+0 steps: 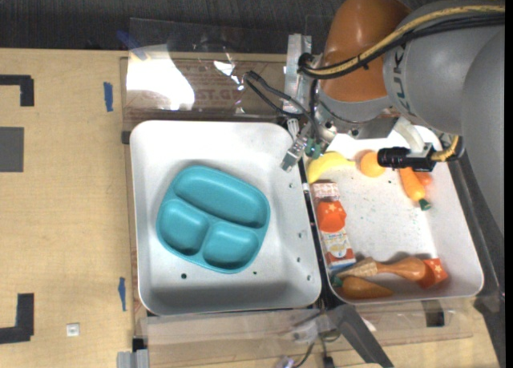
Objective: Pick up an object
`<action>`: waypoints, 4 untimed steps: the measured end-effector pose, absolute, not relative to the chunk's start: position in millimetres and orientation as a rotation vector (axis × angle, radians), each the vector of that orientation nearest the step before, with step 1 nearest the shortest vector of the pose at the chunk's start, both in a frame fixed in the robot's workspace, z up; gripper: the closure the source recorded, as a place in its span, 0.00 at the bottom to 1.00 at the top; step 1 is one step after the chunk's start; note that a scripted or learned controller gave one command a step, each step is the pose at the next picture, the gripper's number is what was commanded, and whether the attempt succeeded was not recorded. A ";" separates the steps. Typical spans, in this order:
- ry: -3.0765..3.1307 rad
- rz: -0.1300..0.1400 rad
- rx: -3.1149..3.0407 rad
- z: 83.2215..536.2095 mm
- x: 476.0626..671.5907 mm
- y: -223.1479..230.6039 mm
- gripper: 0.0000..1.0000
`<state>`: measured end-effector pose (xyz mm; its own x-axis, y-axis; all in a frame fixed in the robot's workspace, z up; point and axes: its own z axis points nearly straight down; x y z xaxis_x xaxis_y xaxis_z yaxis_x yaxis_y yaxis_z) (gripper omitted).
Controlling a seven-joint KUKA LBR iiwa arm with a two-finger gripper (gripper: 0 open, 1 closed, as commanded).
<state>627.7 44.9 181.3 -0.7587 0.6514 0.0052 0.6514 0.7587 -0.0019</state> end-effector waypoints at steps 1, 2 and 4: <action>-3.078 -0.001 -0.685 257.7 635.0 -52.2 1.00; -3.037 0.001 -0.797 182.8 650.7 -0.8 1.00; -3.074 0.000 -0.611 194.9 651.8 -24.8 1.00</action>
<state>651.8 -24.8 194.9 -0.9240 0.3824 0.0071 0.3824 0.9240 -0.0016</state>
